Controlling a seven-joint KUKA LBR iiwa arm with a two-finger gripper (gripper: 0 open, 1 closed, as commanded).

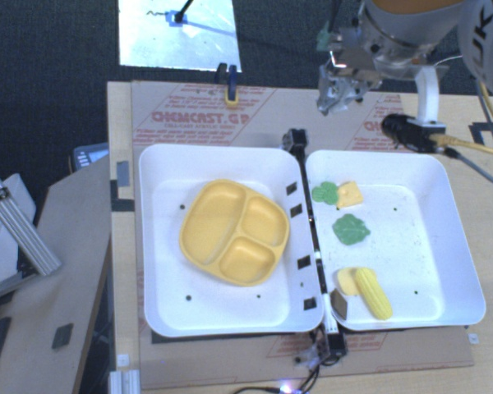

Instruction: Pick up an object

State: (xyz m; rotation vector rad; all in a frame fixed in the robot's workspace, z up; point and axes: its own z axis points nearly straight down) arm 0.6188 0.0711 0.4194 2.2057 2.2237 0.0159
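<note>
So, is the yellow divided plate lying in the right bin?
No, the yellow divided plate lies in the left bin; the right bin holds small food pieces.

arm (411, 23): grey casing | orange band above wrist | metallic wrist hardware | thin cables alongside

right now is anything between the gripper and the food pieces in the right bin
Nothing visible. The gripper hangs above the bench behind the right bin, raised off it. The green piece, yellow wedge, second green piece and corn lie uncovered in the bin, along its left side.
</note>
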